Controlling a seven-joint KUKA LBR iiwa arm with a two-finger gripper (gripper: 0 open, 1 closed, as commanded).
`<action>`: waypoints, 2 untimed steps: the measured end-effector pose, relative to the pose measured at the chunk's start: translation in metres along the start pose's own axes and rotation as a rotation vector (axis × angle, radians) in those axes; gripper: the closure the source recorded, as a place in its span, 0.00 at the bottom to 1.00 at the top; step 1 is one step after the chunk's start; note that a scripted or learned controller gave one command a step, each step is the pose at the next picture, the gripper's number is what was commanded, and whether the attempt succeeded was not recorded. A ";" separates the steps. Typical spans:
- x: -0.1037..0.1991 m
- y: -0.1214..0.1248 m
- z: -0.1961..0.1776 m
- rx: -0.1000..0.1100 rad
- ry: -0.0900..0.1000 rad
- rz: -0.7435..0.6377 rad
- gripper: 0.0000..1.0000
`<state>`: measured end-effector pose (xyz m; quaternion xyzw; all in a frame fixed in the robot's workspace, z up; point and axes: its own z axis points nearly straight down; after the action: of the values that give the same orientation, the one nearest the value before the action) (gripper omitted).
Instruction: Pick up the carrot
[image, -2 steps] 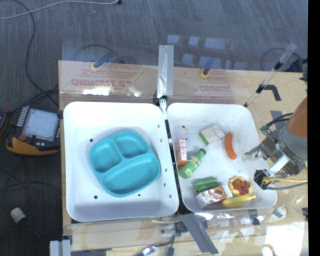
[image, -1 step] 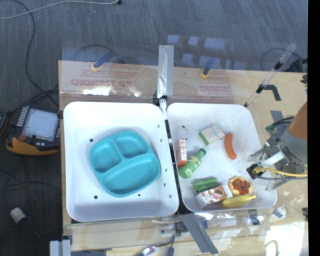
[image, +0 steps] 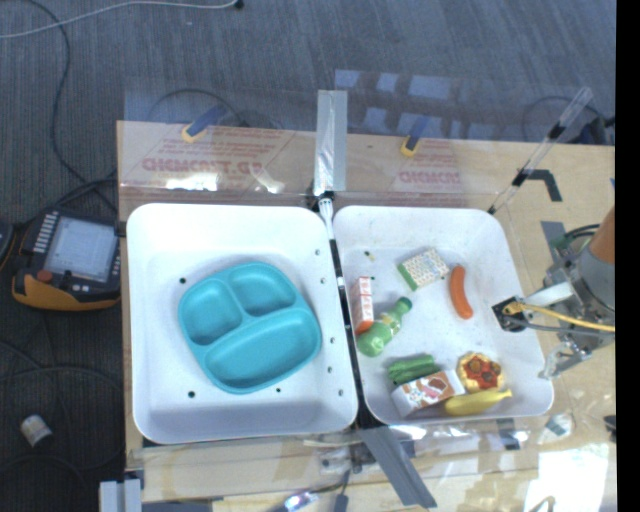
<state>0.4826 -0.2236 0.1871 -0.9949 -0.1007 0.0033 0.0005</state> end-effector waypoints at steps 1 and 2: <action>0.000 0.000 0.001 -0.002 -0.001 0.001 0.00; 0.012 -0.062 0.034 0.003 -0.001 -0.102 0.00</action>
<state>0.4821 -0.1606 0.1536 -0.9885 -0.1511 0.0040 0.0020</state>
